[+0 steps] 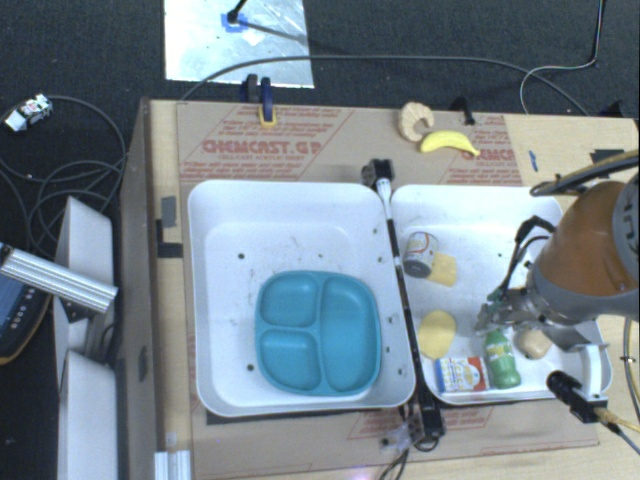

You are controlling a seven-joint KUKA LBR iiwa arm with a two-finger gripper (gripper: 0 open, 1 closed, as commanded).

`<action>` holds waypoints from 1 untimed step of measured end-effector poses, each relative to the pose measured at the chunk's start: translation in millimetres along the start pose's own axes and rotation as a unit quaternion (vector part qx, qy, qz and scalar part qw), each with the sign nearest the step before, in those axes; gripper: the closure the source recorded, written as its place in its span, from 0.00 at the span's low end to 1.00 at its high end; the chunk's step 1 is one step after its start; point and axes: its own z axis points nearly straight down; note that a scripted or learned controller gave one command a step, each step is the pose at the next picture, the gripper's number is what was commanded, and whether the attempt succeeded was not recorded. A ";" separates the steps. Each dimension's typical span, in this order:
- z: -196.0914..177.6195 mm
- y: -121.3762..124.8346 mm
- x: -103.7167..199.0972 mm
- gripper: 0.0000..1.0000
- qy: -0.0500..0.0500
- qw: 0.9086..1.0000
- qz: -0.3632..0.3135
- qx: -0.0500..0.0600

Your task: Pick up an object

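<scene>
Gripper [497, 320] low in right bin [470, 213], directly above green bottle [501, 360]; finger state cannot tell | near: carton [461, 374], yellow disc [437, 334] | farther: can [416, 253], yellow block [443, 269] | left bin [225, 218]: blue divided plate [319, 332] | step: descending to grasp | next: close on bottle, lift

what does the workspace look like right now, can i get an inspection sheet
surface: bench bearing left bin and right bin side by side
job's things: right bin holds green bottle, small carton, yellow round piece, yellow block, small can
clutter: blue divided plate in left bin; banana on the bench behind the bins
grippers: gripper low over right bin beside the bottle
cables: black cable on the floor
surroundings: dark carpet, shiny sheet
</scene>
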 end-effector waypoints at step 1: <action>-106.6 49.4 84.7 1.00 0.000 1.000 -0.001 0.000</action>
